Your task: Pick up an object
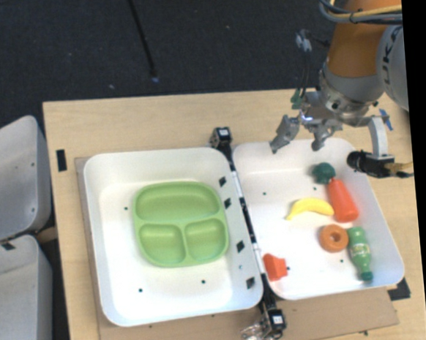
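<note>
Gripper (pixel 299 140): hanging above the far edge of the right bin (pixel 273 190), its fingers standing apart with nothing between them.
Carrot (pixel 339 195): lying near the bin's right side, its green top pointing away.
Banana (pixel 309 208): sitting just left of the carrot.
Doughnut (pixel 333 237): resting beside the green bottle (pixel 360 252).
Orange block (pixel 275 266): sitting at the near-left corner.
Left bin (pixel 112 283): holding a green divided plate (pixel 180 222).

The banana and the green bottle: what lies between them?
In the camera view, an orange doughnut-shaped ring lies between the banana and the green bottle, touching the bottle.
</note>
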You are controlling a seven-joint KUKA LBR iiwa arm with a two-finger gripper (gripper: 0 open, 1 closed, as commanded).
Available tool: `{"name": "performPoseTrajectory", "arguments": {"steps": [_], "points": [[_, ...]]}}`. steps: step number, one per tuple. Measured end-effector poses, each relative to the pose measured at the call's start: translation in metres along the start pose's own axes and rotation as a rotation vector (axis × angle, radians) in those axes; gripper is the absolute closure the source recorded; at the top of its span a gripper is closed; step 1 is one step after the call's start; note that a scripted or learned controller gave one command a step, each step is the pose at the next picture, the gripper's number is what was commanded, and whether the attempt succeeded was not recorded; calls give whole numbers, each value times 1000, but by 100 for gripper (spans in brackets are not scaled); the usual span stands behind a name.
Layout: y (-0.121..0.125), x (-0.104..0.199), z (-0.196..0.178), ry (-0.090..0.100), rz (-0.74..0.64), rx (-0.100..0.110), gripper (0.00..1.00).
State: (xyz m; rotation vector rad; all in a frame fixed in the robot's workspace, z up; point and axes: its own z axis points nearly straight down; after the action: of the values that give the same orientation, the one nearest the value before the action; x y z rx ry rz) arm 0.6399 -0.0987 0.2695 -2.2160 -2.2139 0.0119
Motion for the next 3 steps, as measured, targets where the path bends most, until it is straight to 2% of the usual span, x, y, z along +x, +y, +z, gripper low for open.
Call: {"name": "performPoseTrajectory", "arguments": {"steps": [1,3], "points": [[2,0,-8,0,-2,-14,0],[3,3,78,-3,0,-9,0]]}}
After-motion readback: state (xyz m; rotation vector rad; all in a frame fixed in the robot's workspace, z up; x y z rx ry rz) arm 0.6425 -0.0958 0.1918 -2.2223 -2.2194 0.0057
